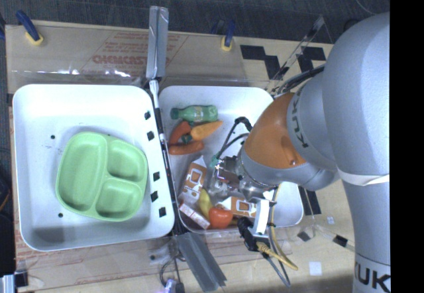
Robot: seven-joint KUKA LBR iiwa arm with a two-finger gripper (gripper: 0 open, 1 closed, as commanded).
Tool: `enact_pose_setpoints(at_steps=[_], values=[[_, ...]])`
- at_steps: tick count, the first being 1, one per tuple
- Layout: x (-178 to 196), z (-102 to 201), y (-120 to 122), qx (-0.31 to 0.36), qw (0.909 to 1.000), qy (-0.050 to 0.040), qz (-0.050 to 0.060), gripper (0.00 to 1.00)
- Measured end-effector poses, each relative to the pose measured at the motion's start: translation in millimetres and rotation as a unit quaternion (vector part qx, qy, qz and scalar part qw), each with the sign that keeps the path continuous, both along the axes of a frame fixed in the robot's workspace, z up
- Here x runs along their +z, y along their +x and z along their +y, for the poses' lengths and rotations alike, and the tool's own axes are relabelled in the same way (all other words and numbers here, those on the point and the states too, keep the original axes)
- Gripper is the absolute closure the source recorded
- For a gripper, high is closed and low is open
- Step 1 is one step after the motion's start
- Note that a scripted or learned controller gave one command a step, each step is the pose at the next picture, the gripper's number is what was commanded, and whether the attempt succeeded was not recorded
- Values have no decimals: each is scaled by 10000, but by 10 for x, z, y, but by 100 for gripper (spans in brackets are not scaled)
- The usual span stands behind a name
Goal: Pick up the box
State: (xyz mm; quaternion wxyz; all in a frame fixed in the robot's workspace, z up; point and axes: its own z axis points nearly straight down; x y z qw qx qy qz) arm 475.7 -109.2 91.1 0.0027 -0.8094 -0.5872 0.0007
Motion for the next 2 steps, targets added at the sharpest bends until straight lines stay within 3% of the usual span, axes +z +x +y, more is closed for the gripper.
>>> enact_pose_setpoints(at_steps=[2], values=[[190,14,4,50,10000,13,20,100]])
